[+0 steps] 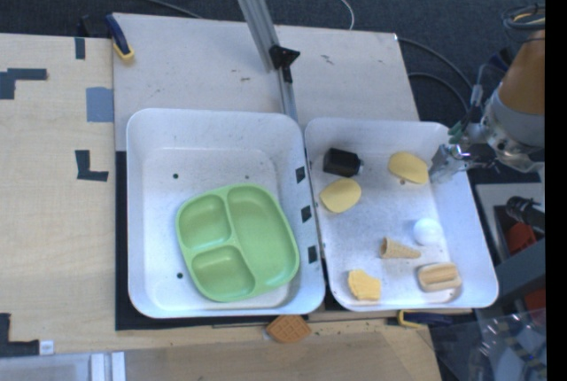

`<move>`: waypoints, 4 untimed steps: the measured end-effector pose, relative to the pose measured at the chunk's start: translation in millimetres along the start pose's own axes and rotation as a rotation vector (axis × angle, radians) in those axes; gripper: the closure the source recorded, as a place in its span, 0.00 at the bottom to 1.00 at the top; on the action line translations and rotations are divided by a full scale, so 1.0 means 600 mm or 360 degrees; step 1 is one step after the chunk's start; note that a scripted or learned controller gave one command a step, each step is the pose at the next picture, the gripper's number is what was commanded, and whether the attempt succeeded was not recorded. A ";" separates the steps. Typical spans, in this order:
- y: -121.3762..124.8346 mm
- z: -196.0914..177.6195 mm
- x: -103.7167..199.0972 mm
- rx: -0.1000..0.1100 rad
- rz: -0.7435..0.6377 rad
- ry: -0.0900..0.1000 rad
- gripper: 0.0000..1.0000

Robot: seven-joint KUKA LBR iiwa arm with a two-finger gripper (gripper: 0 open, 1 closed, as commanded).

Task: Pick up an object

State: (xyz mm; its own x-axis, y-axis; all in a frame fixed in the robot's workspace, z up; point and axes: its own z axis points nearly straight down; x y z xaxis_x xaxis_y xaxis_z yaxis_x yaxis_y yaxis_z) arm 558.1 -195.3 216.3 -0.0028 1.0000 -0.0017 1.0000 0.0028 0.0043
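Both bins were white: the left bin (151,193) was faintly speckled with dark flecks, and the right bin (469,229) likewise. A lime-green divided plate (237,242) sat at five o'clock in the left bin. In the right bin, a black block (341,162) lay at eleven o'clock, two pale yellow pieces (408,167) (341,195) were nearby, a white ball (427,231) at three o'clock, a tan cone (399,249), a yellow-orange lump (364,285) and a beige roll (438,276) at five. The counter (44,193) was pale wood with grey-blue tape marks. The arm (523,96) was grey with an orange band, its pincer (447,159) silvery.
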 end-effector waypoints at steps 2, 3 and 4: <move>0.028 -0.016 0.095 0.0010 -0.0007 0.0005 1.00; 0.042 -0.009 0.200 0.0009 -0.0008 0.0006 1.00; 0.045 -0.010 0.300 0.0010 -0.0008 0.0006 1.00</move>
State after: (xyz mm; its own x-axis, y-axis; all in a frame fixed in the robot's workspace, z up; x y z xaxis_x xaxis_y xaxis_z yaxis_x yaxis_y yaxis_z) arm 584.5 -15.2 222.0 -0.0081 1.0000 0.0020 1.0000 0.0081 -0.0020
